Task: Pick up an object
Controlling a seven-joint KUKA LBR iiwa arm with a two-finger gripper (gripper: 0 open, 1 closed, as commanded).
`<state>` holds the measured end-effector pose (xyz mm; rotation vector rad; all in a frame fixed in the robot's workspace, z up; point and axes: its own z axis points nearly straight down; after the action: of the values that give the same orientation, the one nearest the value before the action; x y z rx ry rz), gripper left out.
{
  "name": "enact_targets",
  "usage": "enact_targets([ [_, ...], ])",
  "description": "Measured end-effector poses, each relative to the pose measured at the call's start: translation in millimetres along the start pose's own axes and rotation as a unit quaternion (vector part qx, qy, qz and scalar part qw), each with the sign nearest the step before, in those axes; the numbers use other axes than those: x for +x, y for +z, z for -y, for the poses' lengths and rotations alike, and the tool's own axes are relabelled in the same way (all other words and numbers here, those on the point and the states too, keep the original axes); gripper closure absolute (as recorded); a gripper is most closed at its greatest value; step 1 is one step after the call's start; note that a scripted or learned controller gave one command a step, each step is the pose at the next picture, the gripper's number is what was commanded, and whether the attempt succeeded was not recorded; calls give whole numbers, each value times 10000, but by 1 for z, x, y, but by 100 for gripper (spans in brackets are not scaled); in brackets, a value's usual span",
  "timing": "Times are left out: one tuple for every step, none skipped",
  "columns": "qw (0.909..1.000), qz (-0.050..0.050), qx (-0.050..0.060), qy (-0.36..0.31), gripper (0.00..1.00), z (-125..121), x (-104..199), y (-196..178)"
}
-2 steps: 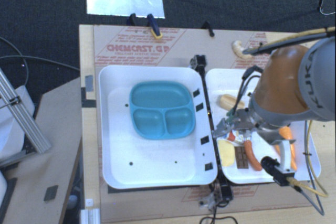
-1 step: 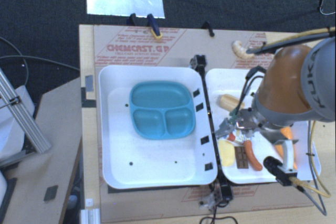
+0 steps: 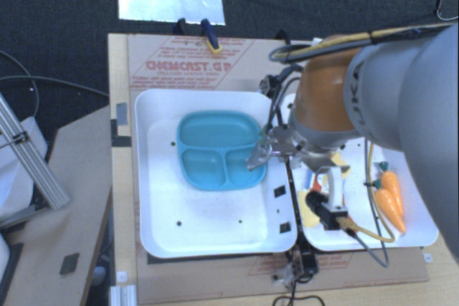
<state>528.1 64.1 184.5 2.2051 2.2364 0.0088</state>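
Claw (image 3: 258, 156) sits at the blue tray's (image 3: 215, 148) three o'clock rim in the left bin (image 3: 204, 236), its grip unreadable, so nothing looks lifted yet.

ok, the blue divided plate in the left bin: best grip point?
Probably the raised rim on the right edge of the blue plate, coming from above with one finger inside and one outside. It lies flat in the left bin, so only the rim offers a pinch. The gripper is already beside that edge.

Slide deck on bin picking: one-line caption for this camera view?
KUKA arm's gripper at the right edge of a blue divided plate in the left bin; toy carrots in the right bin.
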Motion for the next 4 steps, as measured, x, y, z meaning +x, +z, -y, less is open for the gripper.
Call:
enact_targets([
  [10000,6,7,22,0,-54,50,103],
  [9999,-129,29,-22,100,-54,64,84],
  [10000,7,20,73,100,20,45,-4],
  [10000,17,-4,86,100,41,-4,-61],
])
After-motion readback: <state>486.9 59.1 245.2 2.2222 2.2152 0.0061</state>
